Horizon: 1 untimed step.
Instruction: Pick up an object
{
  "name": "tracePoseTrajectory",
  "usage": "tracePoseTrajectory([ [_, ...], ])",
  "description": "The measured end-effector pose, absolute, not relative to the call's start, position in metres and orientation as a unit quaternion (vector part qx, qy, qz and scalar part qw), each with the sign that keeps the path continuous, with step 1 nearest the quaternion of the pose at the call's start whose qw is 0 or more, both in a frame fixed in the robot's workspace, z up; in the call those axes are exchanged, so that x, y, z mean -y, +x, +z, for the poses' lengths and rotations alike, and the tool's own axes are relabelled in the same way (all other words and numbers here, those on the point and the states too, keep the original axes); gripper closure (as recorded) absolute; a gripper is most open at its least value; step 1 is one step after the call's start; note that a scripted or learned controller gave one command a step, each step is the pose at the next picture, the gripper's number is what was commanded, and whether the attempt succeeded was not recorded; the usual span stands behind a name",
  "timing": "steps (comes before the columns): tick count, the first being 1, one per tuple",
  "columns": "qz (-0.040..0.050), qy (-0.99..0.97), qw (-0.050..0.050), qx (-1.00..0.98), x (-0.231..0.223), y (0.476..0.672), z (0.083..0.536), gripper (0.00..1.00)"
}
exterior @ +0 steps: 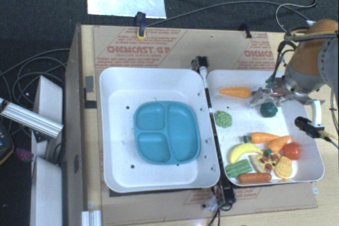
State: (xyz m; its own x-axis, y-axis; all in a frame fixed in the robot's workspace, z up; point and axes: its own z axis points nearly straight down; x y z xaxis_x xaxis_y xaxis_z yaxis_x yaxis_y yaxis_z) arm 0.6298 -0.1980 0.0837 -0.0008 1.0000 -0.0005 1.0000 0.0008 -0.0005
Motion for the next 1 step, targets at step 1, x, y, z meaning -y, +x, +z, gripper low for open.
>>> tracePoseTrajectory([
  [1, 0.0002, 0.707, 0.001, -0.708, 0.1994, 0.6123, 0.0849, 0.0],
])
